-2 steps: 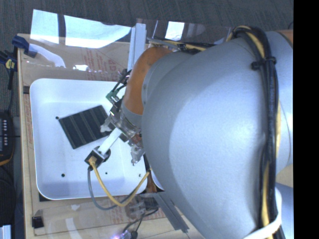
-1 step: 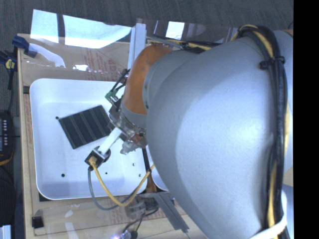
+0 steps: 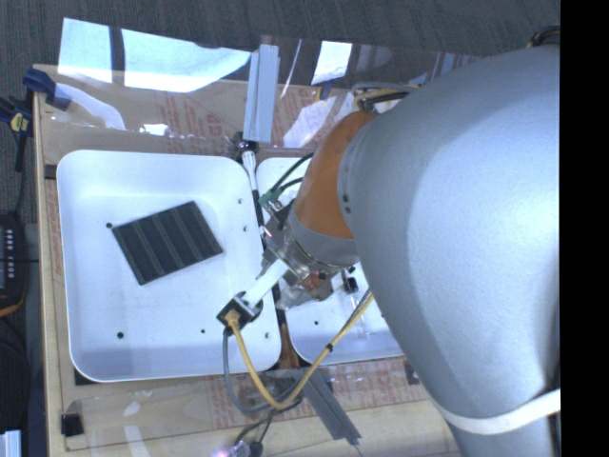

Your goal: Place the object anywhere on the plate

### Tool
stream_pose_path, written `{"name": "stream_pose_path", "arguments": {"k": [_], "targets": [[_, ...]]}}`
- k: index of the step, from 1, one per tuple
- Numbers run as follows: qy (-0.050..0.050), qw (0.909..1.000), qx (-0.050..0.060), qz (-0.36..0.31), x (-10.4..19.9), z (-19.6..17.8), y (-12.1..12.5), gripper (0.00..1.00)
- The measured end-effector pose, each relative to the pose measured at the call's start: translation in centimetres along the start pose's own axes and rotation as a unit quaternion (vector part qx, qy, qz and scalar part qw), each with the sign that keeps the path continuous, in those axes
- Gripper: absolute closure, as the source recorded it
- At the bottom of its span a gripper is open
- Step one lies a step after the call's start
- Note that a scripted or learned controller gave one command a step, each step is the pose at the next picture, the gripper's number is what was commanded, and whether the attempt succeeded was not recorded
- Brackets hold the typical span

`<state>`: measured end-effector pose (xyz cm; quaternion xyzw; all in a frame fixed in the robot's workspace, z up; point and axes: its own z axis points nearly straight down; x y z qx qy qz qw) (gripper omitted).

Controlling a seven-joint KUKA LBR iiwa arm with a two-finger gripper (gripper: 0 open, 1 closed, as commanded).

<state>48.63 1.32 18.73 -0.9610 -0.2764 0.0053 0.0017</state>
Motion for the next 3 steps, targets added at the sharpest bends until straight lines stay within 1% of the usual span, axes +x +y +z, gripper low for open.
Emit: {"name": "stream_pose_path", "arguments": {"k": [1,2,3], "targets": [[0.003,0.9847,-0.003,0.174,9.3,-0.1,-1.3,1.00],[0.003,0.9846,-0.003,0.175,9.3,-0.2,-1.2,0.00],[0.000,0.9978,-0.001,-0.066,13.1,-0.9,0.4,0.00]]}}
